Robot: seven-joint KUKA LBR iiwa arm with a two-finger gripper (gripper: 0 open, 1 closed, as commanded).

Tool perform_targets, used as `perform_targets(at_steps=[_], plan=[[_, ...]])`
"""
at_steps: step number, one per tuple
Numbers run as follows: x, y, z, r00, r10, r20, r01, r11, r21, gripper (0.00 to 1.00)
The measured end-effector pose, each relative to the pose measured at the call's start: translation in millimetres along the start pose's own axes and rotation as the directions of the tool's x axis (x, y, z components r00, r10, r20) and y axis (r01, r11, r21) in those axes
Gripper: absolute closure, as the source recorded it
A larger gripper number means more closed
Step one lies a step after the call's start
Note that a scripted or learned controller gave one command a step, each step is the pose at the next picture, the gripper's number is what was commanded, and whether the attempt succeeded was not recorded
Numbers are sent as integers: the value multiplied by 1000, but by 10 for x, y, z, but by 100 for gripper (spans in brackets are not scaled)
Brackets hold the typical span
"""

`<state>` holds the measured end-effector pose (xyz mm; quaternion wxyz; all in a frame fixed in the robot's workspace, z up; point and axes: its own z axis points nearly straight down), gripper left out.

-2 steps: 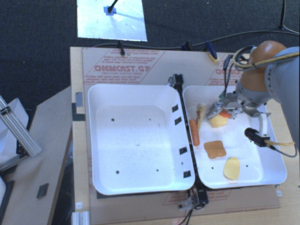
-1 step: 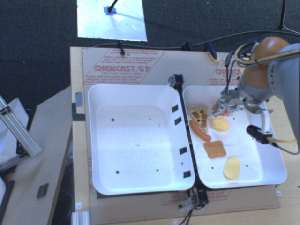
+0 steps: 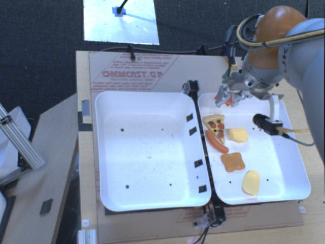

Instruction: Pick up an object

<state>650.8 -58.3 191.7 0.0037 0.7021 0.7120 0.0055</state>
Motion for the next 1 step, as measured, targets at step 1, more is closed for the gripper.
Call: perform_targets(at_steps=[1], plan=[[936, -458, 22, 1000, 0, -3, 0, 1000, 14, 100]])
